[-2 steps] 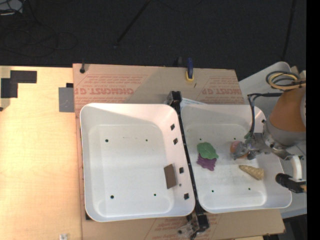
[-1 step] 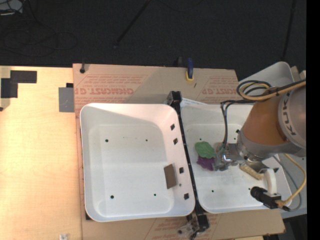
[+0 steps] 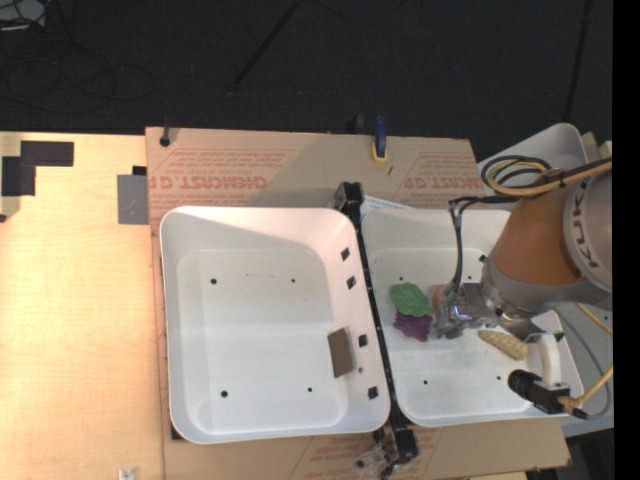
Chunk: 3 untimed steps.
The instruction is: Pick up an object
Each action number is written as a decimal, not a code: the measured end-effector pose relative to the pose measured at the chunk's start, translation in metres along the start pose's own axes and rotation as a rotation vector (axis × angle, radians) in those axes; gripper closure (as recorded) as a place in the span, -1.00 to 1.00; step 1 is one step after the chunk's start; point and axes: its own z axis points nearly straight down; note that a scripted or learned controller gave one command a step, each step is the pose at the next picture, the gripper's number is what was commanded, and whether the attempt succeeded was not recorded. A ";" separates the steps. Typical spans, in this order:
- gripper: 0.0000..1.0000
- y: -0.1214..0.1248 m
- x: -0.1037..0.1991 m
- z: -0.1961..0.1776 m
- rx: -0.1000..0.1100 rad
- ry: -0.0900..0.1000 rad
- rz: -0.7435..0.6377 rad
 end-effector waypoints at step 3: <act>1.00 -0.043 0.042 -0.069 -0.011 0.000 -0.008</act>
